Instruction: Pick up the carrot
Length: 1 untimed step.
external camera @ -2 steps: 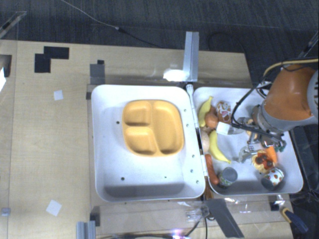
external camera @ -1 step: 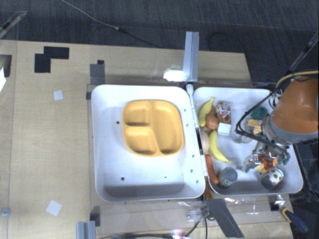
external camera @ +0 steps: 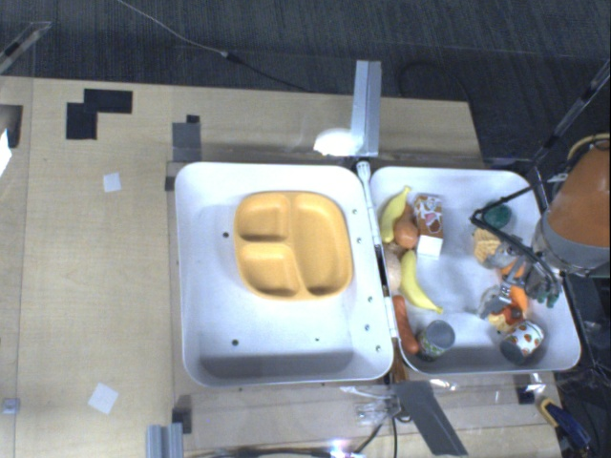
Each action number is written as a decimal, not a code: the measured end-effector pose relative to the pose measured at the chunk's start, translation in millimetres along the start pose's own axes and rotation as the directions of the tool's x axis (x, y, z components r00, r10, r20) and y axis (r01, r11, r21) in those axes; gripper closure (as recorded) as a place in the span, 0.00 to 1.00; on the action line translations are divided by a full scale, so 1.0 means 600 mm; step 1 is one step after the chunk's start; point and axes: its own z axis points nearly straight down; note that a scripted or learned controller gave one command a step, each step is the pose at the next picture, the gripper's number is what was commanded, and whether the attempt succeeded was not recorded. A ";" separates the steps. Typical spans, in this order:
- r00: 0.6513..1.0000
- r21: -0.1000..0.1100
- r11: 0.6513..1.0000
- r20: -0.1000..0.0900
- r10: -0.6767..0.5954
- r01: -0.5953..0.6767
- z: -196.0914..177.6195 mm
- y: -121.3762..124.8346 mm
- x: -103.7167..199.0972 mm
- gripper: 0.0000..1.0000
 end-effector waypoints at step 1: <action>0.980 0.000 0.980 0.002 0.198 -0.198 -0.001 0.031 0.088 0.00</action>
